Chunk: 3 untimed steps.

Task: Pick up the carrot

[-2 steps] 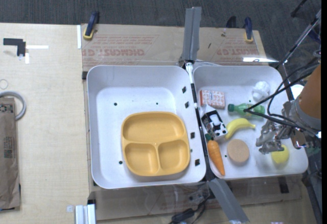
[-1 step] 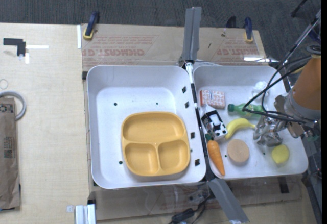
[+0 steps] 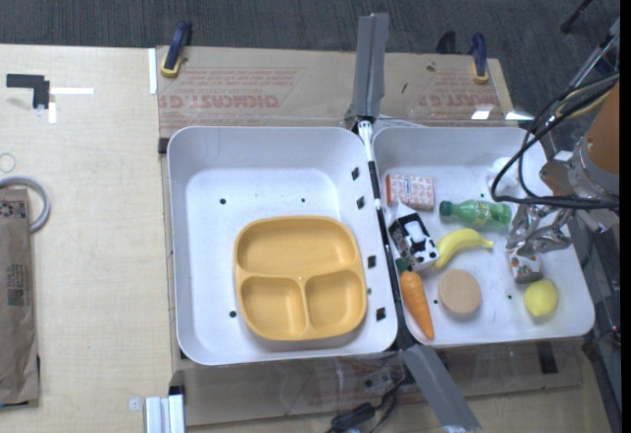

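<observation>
1. Claw (image 3: 532,242) hanging over the right bin (image 3: 577,323), just beside the lemon (image 3: 540,299); fingers pointing down with a gap between them, nothing gripped.
2. Carrot (image 3: 416,303) lying flat in the right bin, long axis running near parallel to the divider between the bins, slightly slanted; green stub end up toward the far side, narrow tip down toward the near rim.
3. Left bin (image 3: 187,253): holds a yellow divided tray (image 3: 298,278), three compartments, nothing seen in them.
4. Right bin, going rightward from the carrot: carrot against the left wall; a black-and-white toy (image 3: 414,239) just above the carrot's stub end; a red-and-white packet (image 3: 409,190) farther up; a banana (image 3: 461,246) beside the toy; a tan round disc (image 3: 459,292) just right of the carrot; a green bottle (image 3: 476,213) lying on its side above the banana; a small silvery object (image 3: 525,268) under the claw; the lemon far right of the carrot.
5. Carrot well apart from the claw, off to the claw's left and nearer the front rim, with banana and disc between them.
</observation>
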Tool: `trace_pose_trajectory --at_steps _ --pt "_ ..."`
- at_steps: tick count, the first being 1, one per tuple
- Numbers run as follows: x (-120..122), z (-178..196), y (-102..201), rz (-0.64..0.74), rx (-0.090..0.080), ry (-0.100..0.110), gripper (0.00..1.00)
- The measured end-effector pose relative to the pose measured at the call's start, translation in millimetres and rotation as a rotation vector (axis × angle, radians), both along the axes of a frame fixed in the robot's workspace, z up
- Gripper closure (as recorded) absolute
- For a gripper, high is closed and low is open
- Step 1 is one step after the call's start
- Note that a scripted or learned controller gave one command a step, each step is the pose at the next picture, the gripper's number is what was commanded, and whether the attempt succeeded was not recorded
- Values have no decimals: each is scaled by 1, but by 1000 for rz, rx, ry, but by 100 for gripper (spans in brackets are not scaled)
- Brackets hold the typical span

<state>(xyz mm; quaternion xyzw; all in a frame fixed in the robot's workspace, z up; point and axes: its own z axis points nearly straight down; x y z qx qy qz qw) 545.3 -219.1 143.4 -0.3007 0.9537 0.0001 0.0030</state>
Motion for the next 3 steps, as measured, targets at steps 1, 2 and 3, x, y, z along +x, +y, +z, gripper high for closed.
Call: trace_pose_trajectory --at_steps 1,2,3 --pt "-30 -38 48 610 0 3 100" --pt "-14 -37 24 1028 -1 0 100" --pt "-13 -29 26 1021 4 -4 100"
